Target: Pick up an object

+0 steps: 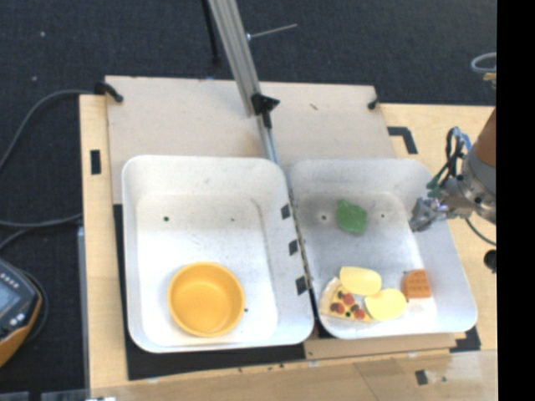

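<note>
- Yellow bowl, lower left of frame, sits in the left bin.
- Right bin holds a pale yellow pair, pizza slice, green lump, orange block.
- Gripper hangs at right bin's upper-right rim; can't tell claw width.
- Suggest green lump: isolated, nearest; centre above, descend straight.

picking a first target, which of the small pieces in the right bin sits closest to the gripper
The small orange block, by the right wall just below the gripper. The green lump sits further left, and the yellow pieces lie lower left.
</note>
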Motion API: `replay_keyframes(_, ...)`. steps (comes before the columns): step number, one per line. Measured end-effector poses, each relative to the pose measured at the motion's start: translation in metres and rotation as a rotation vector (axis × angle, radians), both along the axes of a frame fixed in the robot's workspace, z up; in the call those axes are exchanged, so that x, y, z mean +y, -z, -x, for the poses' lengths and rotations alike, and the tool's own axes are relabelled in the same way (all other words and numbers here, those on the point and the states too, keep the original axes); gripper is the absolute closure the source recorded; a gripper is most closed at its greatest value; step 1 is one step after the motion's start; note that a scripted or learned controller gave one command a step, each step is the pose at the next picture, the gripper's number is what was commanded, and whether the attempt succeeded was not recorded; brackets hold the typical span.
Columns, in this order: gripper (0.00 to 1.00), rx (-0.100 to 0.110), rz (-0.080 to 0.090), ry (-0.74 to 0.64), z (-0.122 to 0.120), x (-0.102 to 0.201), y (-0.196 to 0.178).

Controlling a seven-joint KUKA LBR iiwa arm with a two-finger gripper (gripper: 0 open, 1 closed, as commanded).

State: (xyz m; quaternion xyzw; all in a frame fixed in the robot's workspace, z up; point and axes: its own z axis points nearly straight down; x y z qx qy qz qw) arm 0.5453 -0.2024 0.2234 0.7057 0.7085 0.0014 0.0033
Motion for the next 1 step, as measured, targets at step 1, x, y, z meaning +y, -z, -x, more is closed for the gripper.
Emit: replay_keyframes(1, 1.00, -0.001, 0.001, 0.000, -0.0015, -0.0015, -0.0543)
